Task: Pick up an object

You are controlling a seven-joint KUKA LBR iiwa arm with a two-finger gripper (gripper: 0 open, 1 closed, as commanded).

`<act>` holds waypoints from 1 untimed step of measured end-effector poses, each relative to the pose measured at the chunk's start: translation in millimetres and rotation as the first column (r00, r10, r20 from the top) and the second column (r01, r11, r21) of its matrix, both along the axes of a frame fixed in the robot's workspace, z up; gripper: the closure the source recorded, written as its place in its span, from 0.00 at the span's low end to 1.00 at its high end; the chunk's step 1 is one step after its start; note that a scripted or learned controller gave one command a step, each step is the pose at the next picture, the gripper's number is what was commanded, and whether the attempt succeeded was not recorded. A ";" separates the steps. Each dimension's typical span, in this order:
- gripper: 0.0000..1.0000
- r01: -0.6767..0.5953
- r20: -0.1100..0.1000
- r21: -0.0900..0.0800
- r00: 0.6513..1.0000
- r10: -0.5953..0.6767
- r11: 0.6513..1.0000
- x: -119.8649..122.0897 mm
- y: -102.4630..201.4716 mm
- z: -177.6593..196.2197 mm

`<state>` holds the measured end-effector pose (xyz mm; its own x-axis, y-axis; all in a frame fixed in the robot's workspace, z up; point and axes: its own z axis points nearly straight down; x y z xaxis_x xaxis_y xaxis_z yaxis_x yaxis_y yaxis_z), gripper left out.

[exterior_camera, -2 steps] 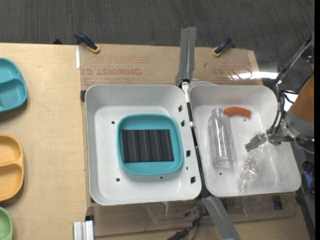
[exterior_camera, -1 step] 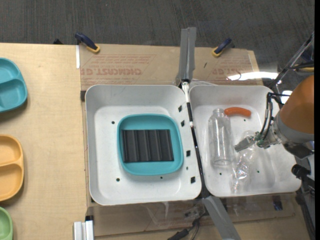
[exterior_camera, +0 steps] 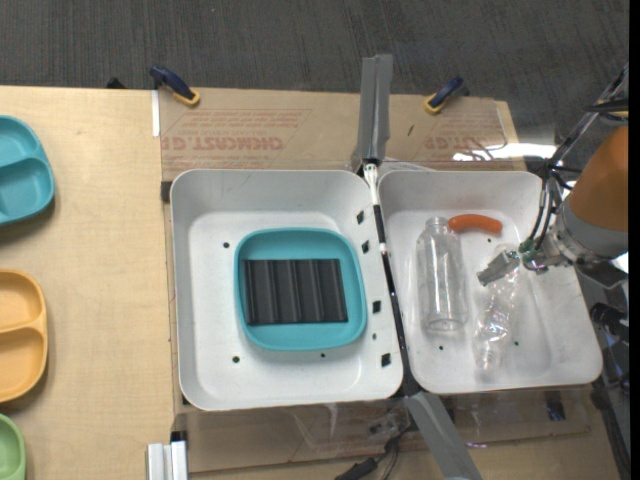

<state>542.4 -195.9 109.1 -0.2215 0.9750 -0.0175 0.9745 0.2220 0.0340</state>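
Two shallow white plastic bins sit side by side on the table in the camera view, and the right-hand bin (exterior_camera: 560, 363) holds all the loose candidates for the pick. A clear plastic bottle (exterior_camera: 442, 273) lies on its side along the bin's left half, smooth and round. A crumpled clear plastic wrapper (exterior_camera: 494, 323) lies just beside it to the right, thin and creased, glinting in patches. A small orange sausage-shaped piece (exterior_camera: 475, 224) rests near the far wall, just beyond the bottle's neck.

The tool (exterior_camera: 503, 265) hangs low over the right bin at the upper end of the wrapper, with the grey arm and its orange band (exterior_camera: 608, 183) reaching in from the right. Whether it is spread or closed cannot be told, nor whether it touches the wrapper.

The risks, as I judge them, come from the materials. The wrapper is limp, so it could slip free or bunch up under a pinch. The bottle is slick and cylindrical, so a nudge could roll it toward the bin wall. Both are transparent, which makes their edges hard to place against white plastic.

The left-hand white bin (exterior_camera: 200, 268) carries a teal rounded-square tray with a dark ribbed insert (exterior_camera: 298, 290). At the table's left edge sit teal (exterior_camera: 22, 183) and orange (exterior_camera: 20, 333) divided plates.
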 end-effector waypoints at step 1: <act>0.00 -0.020 0.037 -0.014 0.999 0.020 1.000 -42.2 19.3 2.9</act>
<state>500.2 -176.6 111.9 -0.2400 0.9700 -0.0389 0.9679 0.2422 0.0670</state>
